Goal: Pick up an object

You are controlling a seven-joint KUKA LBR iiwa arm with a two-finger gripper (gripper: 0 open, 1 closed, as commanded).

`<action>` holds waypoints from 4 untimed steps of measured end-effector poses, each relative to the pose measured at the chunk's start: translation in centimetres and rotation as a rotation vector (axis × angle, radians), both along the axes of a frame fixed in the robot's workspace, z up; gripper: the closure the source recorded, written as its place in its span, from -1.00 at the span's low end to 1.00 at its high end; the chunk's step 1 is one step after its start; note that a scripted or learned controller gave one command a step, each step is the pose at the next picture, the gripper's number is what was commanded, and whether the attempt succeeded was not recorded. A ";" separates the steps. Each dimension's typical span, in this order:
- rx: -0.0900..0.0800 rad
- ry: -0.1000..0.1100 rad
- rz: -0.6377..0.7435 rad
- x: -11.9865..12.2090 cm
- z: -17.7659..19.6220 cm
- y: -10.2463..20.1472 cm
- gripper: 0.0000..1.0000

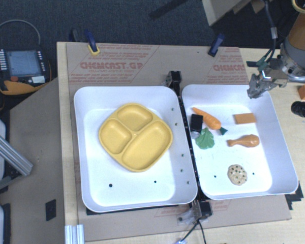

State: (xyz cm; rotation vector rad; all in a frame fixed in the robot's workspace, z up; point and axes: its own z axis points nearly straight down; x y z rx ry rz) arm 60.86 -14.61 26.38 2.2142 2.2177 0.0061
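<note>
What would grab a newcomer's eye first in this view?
The big yellow three-compartment plastic plate in the left white bin. Then the small toy foods in the right white bin: an orange carrot, a brown drumstick, a speckled cookie. The gripper hovers at that bin's far corner.

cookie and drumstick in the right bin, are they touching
Apart. The camera view shows bare white bin floor between the cookie and the drumstick, which lies farther back.

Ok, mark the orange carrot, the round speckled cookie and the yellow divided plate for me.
orange carrot [208,118]: camera view, middle of its body.
round speckled cookie [237,174]: camera view, centre of its top.
yellow divided plate [135,136]: camera view, ridge between its compartments.
</note>
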 end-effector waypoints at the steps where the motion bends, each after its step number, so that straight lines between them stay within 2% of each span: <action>1: 0.004 0.010 0.003 0.4 -1.5 5.0 1.00; 2: 0.003 0.007 0.004 2.1 -2.6 9.5 1.00; 3: 0.005 0.011 0.004 2.2 -3.3 14.8 1.00; 4: 0.004 0.004 0.004 4.4 -3.0 20.5 1.00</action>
